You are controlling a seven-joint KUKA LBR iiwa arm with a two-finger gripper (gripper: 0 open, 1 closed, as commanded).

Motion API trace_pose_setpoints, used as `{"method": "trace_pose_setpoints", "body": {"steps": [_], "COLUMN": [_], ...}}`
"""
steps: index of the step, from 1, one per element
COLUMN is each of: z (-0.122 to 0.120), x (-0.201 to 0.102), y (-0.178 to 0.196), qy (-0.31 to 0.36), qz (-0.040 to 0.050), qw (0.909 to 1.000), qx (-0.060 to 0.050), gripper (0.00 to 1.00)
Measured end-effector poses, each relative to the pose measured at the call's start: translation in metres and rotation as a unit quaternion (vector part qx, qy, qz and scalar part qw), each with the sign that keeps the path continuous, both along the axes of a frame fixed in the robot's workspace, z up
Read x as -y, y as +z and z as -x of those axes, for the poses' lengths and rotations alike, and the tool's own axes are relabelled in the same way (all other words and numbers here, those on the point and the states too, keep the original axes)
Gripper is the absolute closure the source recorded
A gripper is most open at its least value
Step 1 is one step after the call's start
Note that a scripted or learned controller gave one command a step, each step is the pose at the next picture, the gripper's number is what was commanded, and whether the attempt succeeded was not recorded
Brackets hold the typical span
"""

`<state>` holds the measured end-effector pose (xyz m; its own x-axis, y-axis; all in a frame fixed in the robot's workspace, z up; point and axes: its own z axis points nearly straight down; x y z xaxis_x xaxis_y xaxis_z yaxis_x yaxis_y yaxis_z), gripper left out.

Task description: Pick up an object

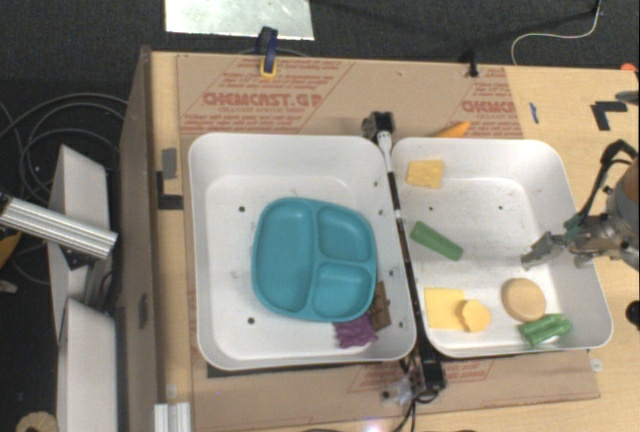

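Camera view: end effector (545,248) above right bin (500,160).

A tan bench (560,105) (red lettering printed across its far part) bears two shallow white bins side by side — left bin (215,170), right bin (545,160) — their inner rims touching

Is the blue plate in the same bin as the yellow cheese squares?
No, the blue divided plate lies in the left bin, while both yellow squares lie in the right bin.
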<state>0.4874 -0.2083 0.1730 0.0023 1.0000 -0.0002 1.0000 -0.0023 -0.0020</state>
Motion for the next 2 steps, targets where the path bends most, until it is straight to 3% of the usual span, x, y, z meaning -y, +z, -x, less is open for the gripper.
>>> {"method": "trace_pose_setpoints", "body": {"steps": [1,2], "z": [0.0,-0.079], "x": [-0.071,-0.153], "y": [0.038,0.01], "qy": [0.006,0.008], "qz": [-0.0003,0.0001], "qw": [1.0,1.0], "qx": [0.003,0.004], "gripper": [0.0,0.0]}}
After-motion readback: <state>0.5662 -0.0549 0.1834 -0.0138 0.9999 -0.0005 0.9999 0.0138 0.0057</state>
